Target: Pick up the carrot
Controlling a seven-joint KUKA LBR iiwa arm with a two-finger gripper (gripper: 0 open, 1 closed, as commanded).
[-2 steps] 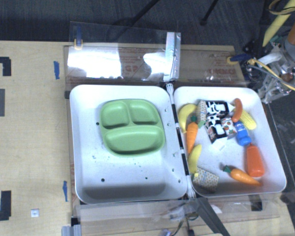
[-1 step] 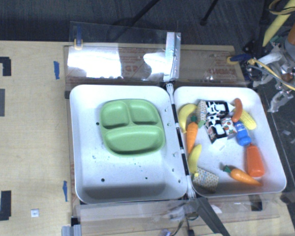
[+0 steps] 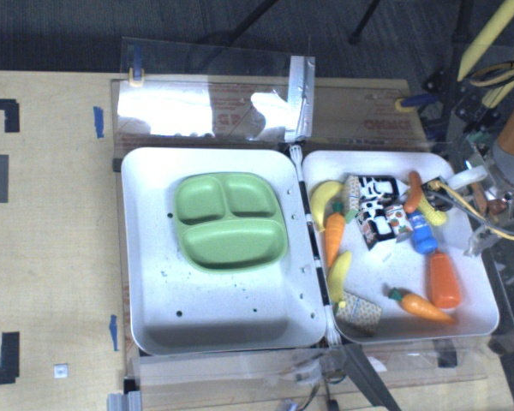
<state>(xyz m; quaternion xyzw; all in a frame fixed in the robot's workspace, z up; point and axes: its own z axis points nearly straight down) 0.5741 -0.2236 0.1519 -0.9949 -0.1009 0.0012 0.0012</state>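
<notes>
An orange carrot with a green stub lies near the front right corner of the right bin, pointing right. A second carrot-like orange piece lies along that bin's left wall, between two yellow bananas. My gripper hangs at the bin's right rim, above and behind the front carrot and apart from it. Cables and the arm's body blur its outline. Nothing is seen held in it.
An orange bottle stands just behind the front carrot, with a blue bottle and a black-and-white box farther back. A patterned pouch lies at the front left. The left bin holds a green divided plate.
</notes>
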